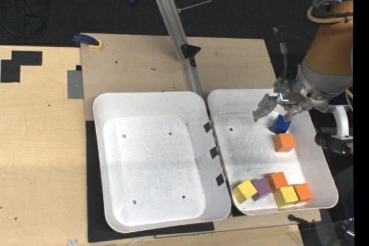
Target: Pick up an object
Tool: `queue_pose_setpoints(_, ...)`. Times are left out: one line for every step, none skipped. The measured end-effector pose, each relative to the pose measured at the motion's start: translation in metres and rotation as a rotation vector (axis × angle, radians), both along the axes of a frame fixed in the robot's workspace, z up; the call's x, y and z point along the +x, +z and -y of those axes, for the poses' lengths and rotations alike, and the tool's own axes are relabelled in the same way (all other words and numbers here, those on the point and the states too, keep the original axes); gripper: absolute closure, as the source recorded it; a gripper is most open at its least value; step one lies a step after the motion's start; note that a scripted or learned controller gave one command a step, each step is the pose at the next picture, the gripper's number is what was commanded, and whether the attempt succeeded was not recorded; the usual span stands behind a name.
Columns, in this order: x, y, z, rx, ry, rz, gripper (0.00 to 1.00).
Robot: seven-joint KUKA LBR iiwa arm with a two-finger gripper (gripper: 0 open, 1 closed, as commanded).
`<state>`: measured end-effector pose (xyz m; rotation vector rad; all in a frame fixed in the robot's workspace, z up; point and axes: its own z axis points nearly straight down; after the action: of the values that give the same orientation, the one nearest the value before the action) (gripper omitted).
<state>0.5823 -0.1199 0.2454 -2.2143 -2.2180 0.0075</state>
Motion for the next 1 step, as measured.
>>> queue_pose_setpoints(0.0007, 0.0028, 0.0011, -0.001, -0.003, 0.006, 0.00)
